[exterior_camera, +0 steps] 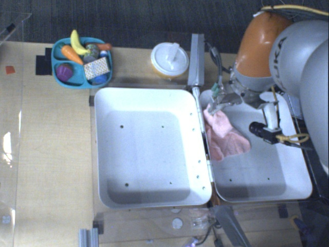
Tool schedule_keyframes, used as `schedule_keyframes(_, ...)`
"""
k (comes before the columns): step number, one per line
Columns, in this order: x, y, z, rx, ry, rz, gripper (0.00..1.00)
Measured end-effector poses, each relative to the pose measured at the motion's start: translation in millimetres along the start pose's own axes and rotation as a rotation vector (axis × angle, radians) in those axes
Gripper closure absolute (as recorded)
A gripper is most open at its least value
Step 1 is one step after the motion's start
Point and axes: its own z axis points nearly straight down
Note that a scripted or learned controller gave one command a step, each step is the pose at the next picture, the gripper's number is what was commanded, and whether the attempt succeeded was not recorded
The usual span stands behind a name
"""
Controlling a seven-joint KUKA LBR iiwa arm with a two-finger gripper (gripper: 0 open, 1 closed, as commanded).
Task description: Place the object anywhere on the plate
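Presently: pink cloth (225,137), crumpled, lying in the right bin (267,189) against its left wall, top corner drawn up toward the gripper (222,98). Probably caught there, hence the lifted fold; state of the fingers impossible to tell. Left bin (149,148) alongside, on the bench (46,153). White lidded cup (170,59) behind it. Blue divided tray (79,63) of toy food at far left, likely the plate intended, well apart from the cloth.

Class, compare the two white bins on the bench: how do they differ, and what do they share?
The left bin lies fully in view; the right bin is partly covered by the arm. The right bin holds a pink cloth, with the gripper at the cloth's top; the left bin has neither. Both are shallow, white and roughly square.
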Motion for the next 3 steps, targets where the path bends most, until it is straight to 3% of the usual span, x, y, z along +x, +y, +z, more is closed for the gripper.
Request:
schedule_keyframes(1,0.9,2.7,-40.9,-0.003,0.0,-0.008,1.0)
schedule_keyframes(3,98.4,-42.5,-53.4,-0.003,0.001,-0.812,1.0)
